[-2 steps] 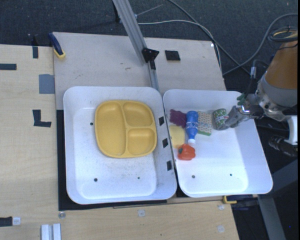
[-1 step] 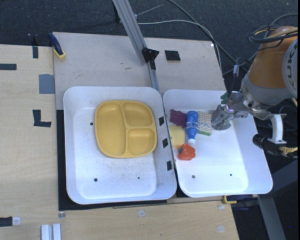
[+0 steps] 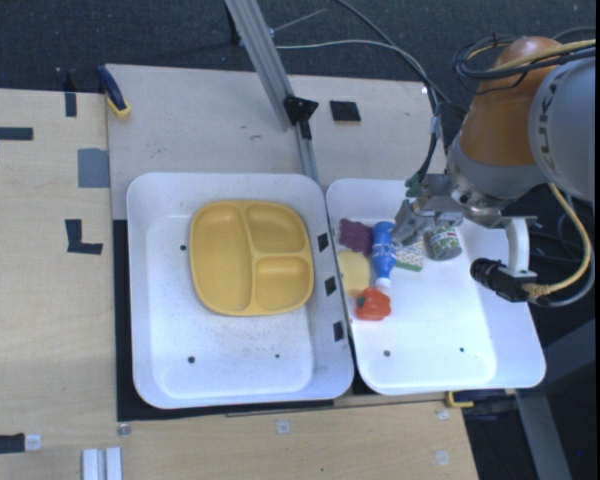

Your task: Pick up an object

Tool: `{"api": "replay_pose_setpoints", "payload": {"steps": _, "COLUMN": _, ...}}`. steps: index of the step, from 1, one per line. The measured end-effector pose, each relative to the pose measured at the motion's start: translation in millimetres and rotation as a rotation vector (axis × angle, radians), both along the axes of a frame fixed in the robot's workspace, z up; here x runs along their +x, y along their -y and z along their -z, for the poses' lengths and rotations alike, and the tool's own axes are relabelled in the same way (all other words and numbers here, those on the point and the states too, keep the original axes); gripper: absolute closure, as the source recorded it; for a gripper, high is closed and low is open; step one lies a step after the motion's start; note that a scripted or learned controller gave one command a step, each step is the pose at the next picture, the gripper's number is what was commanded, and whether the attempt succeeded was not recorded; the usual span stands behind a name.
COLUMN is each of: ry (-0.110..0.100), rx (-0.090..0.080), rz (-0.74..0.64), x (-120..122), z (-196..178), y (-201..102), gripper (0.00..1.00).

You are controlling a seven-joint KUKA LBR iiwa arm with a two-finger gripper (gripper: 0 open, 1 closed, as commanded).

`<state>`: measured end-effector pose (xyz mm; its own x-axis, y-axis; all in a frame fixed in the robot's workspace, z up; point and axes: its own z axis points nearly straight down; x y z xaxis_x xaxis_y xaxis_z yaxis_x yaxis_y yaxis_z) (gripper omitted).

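In the left bin [image 3: 160, 298] you've got a yellow divided tray [image 3: 251, 256]; right bin [image 3: 500, 348] w/ blue bottle [image 3: 382, 249], purple block [image 3: 354, 234], red item [image 3: 372, 306]. Gripper [image 3: 420, 223] over it, grip state can't tell.

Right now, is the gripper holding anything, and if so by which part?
Cannot be told. The gripper hangs over the right bin beside the blue bottle, but no object shows between its fingers.

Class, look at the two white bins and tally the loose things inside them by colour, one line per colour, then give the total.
Yellow: 2, the divided plate and a small yellow item
Purple: 1, block
Blue: 1, bottle
Red-orange: 1, toy
Grey-green: 1, can
Total: 6
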<state>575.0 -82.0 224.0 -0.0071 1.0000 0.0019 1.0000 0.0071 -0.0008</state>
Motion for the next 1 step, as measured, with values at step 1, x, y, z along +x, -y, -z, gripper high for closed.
{"api": "replay_pose_setpoints", "payload": {"steps": 1, "ry": -0.001, "rx": -0.001, "rz": 0.000, "x": 13.5, "z": 10.4, "y": -57.0, "gripper": 1.00}}
